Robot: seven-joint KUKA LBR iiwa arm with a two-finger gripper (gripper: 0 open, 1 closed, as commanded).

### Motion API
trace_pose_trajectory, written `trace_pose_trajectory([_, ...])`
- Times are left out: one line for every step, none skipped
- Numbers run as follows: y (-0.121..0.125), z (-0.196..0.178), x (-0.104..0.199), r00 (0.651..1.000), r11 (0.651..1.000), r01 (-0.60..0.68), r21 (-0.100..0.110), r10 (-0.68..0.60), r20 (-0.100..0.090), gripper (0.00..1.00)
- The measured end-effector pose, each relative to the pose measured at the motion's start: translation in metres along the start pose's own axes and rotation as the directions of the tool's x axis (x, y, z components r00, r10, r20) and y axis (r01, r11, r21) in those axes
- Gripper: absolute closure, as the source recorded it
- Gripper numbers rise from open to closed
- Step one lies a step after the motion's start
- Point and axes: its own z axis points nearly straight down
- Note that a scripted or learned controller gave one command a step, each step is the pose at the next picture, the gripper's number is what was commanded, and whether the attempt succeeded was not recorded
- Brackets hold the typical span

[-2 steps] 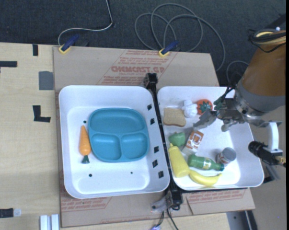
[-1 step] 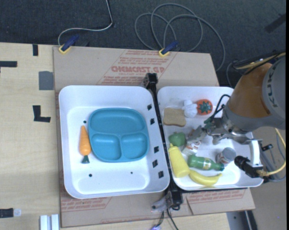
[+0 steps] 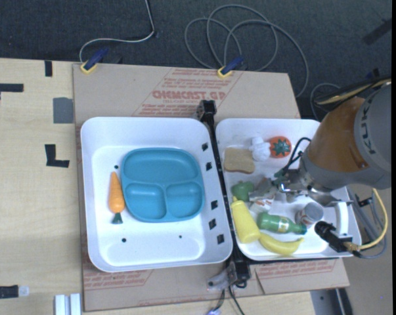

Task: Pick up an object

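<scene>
gripper (image 3: 271,190) over right bin (image 3: 240,125) | green bottle (image 3: 280,224) just below

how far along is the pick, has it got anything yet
Done: the arm has reached into the right bin, with the gripper down among the toys near the green piece. In hand: nothing visibly lifted; bottle, banana and bread lie in the bin. Left: grasp and lift one. The carrot and blue tray sit in the left bin.

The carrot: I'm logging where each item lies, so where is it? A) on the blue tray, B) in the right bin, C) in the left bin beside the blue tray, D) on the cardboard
C: the carrot lies on the left bin floor just left of the blue tray.
</scene>
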Motion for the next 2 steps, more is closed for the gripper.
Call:
trace_pose_trajectory([0.046, 0.021, 0.025, 1.000, 1.000, 0.000, 0.019, -0.001, 0.002, 0.00])
trace_pose_trajectory([0.046, 0.011, 0.024, 1.000, 1.000, -0.001, 0.019, 0.001, 0.004, 1.00])
